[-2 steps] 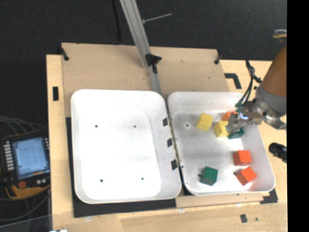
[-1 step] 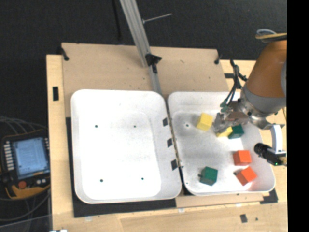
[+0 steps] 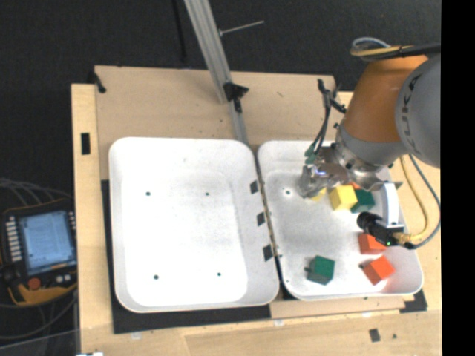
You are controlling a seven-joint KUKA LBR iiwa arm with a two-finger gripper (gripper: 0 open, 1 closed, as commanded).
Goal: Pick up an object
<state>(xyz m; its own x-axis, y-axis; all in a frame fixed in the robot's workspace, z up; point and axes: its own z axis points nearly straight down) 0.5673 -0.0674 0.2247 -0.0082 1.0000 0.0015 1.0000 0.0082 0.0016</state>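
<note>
My gripper hangs low over the upper middle of the right bin, under the orange-banded wrist. A yellow block lies just right of it, with a small green piece beside that block. A pale yellow bit shows right under the gripper, too hidden to tell whether it is held. Farther down lie a dark green block near the front and two orange blocks at the right.
The left bin sits beside the right one, split by a ridge with black clips. A slanted metal pole rises from the back of the bench. A tablet lies off the bench at far left.
</note>
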